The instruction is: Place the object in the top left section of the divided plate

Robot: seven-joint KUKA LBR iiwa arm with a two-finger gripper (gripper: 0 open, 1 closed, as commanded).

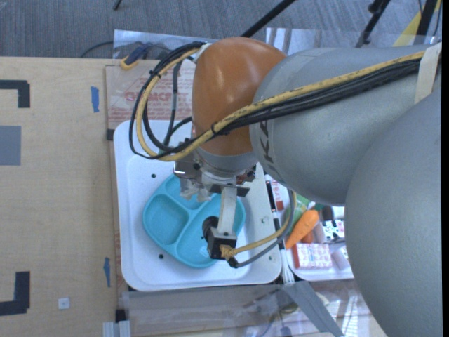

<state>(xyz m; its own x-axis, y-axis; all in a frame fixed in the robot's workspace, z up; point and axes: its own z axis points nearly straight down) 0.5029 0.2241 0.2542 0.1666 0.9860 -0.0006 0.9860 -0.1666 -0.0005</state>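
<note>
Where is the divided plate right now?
In the camera view, the divided plate lies in the left white bin, partly under the arm.

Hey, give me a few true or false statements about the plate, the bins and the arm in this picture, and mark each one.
1. The divided plate is blue. True.
2. The plate lies in the right bin. False: it lies in the left bin.
3. An orange carrot lies in the right bin. True.
4. The arm reaches in from the left of the view. False: it comes in from the right.
5. The gripper is over the carrot. False: it is above the plate.
</note>
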